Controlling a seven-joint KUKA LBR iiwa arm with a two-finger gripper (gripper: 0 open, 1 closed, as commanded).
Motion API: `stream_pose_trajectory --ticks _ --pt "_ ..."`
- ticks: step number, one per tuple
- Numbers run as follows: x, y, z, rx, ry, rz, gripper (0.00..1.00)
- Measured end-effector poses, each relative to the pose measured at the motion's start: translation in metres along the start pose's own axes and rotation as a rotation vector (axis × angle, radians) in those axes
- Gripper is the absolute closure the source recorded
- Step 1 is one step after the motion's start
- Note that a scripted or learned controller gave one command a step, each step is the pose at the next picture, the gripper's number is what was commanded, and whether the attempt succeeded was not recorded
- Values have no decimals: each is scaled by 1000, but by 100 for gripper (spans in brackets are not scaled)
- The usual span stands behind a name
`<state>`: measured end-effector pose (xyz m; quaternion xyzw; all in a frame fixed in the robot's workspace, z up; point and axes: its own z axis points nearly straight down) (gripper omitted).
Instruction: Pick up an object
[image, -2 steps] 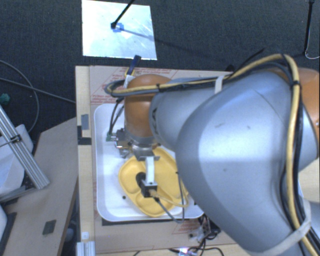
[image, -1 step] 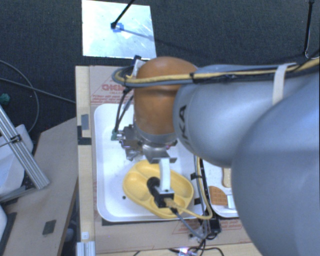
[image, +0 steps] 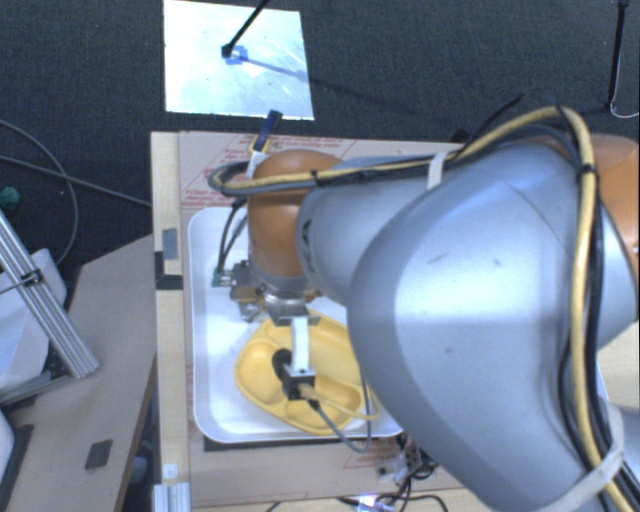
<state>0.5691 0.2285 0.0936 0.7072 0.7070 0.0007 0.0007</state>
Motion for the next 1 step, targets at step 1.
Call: stream_pose_trajectory --ticks 1 --pt "-19 -22 2 0 3 -5 100"
